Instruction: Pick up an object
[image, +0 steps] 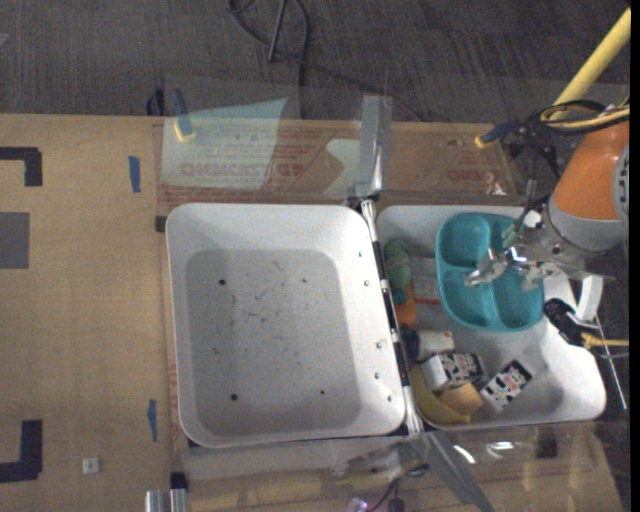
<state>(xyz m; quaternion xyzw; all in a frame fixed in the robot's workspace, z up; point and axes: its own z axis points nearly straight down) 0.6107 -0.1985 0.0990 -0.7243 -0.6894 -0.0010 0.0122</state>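
Note:
A teal dish (470, 290) with two compartments lies in the right bin (585, 390), toward its back. My gripper (500, 264) is over the dish's middle divider, close to it or touching it. Whether it grips the dish is unclear from this angle. Along the bin's left wall sits a green and orange item (401, 276), with a pale flat packet (426, 281) beside it. Two small black-and-white boxes (453, 368) (506, 382) and a yellow banana-shaped piece (446, 403) lie near the front of this bin.
The left bin (270, 320) is beside the right one, and their rims meet at a central ridge (385, 300). A clear plastic sheet (260, 140) stands behind the bins. The grey arm with its orange band (590, 185) comes in over the right bin's far right corner.

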